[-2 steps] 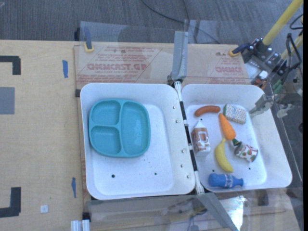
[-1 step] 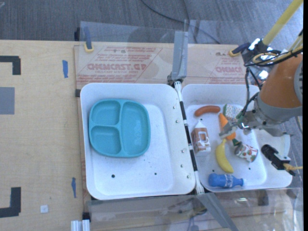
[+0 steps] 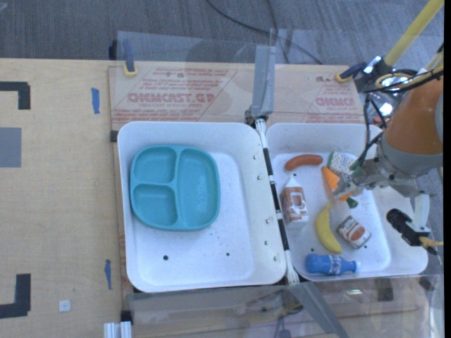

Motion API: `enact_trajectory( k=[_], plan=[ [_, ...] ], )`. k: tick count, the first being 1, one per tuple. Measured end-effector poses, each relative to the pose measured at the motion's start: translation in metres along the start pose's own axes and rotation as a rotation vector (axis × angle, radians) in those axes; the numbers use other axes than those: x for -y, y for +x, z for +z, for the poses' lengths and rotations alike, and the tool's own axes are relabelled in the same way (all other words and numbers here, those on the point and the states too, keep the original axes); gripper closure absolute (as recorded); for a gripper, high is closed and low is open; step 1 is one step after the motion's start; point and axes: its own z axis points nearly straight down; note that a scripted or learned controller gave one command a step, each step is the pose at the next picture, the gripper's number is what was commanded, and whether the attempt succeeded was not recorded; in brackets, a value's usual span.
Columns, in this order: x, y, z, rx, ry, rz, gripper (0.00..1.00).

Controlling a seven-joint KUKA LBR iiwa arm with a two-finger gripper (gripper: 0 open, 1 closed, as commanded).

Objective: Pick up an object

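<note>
A teal 3-compartment plate (image 3: 175,187) lies flat in the left white bin (image 3: 239,259). On the far side, clear sheeting (image 3: 176,94) covers the bench (image 3: 56,189).

Pale wooden desk (image 3: 56,210) marked with black tape (image 3: 15,94); grey carpeted floor (image 3: 141,5) beyond, crossed by a dark cable (image 3: 246,9).

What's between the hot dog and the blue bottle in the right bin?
In the camera view, between hot dog and blue bottle: a small brown carton and the banana.
</note>
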Motion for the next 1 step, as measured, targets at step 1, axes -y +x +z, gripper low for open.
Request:
enact_trajectory(
  k=[1],
  plan=[
    [-0.0798, 0.0392, -0.0652, 0.0, 0.0, -0.16, 1.0]
  ],
)
